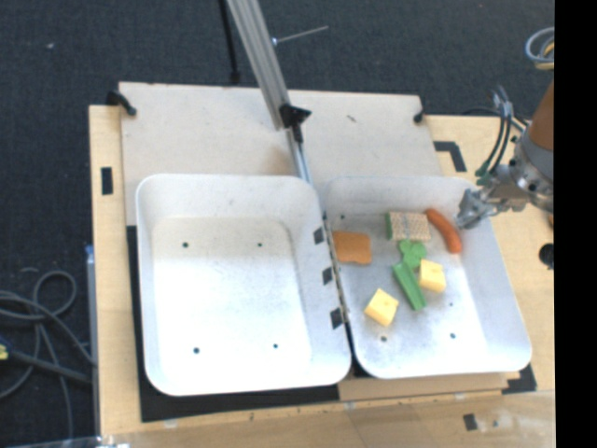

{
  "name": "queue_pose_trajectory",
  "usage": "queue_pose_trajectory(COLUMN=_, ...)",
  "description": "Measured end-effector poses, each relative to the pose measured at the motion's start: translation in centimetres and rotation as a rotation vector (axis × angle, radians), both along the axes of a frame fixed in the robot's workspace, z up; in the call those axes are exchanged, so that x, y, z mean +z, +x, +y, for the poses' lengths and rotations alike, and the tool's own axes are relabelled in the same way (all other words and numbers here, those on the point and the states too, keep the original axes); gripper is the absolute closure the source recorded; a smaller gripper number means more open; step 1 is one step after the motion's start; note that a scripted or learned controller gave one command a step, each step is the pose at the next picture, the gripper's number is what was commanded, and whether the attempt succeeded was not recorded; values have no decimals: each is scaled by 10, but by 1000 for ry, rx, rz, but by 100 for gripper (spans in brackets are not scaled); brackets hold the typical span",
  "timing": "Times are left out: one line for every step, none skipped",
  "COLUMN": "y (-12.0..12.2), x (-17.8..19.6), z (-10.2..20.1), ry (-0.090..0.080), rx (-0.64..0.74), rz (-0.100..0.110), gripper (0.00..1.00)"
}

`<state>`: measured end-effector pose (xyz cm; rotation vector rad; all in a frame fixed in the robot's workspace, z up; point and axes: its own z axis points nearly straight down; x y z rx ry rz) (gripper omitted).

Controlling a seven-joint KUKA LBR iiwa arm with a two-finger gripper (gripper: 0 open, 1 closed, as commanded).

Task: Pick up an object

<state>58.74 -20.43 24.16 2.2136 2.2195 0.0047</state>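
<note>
The right bin (485, 329) holds several small objects: an orange-brown block (352, 247), a speckled tan block (409, 225), an orange-red sausage shape (445, 229), a green piece (409, 273) and two yellow cubes (432, 276) (381, 307). My gripper (472, 207) hangs at the bin's upper right rim, just right of the sausage shape. Nothing shows between its fingers, and their spread is too small to make out.
The left bin (233, 278) lies beside the right one. A slanted aluminium rail (261, 49) runs from the top down to the gap between the bins. Cables lie on the dark floor at the lower left (37, 315).
</note>
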Motion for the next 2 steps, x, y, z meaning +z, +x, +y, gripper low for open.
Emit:
queue_pose_trajectory(y=1, x=44, z=-1, ry=0, rx=1, rz=0, gripper=100)
queue_pose_trajectory(y=-14, x=45, z=42, ry=1, rx=0, rz=4, gripper=100)
